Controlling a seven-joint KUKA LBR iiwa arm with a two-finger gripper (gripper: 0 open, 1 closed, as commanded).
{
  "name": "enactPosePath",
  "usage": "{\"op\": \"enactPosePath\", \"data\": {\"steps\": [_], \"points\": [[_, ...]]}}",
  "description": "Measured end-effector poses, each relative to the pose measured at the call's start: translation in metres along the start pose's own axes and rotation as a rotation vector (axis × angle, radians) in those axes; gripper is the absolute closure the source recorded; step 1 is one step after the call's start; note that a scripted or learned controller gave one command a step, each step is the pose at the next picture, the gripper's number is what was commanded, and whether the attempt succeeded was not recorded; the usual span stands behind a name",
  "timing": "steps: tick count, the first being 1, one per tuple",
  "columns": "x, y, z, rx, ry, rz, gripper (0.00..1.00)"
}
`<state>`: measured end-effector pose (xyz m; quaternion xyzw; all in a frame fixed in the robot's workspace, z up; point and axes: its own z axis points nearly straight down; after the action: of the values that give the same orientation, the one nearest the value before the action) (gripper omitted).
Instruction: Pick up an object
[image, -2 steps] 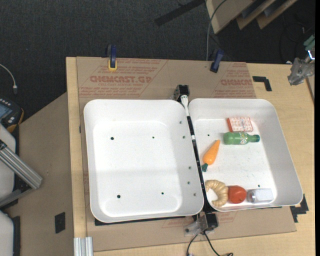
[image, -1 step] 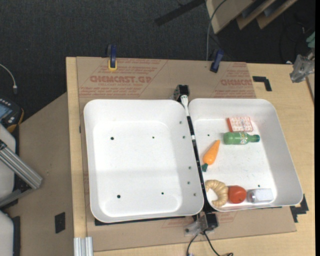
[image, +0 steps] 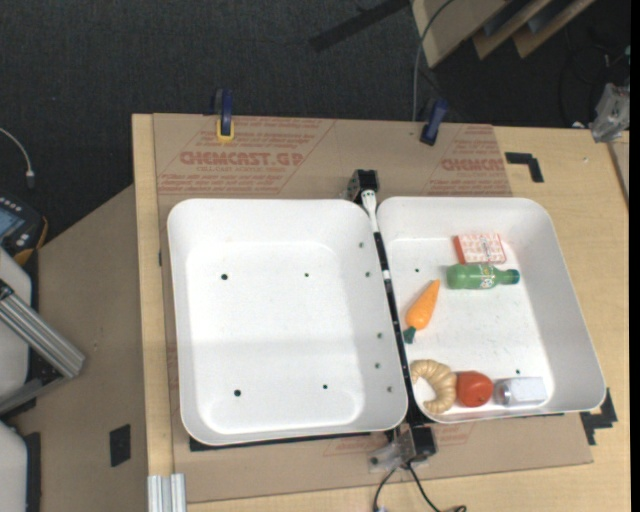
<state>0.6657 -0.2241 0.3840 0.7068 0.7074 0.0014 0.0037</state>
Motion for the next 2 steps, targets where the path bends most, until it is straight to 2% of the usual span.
{"op": "enactPosePath", "data": {"steps": [2], "points": [[0.001, 0.002, -0.057, 0.0, 0.0, -0.001, 1.0]]}}
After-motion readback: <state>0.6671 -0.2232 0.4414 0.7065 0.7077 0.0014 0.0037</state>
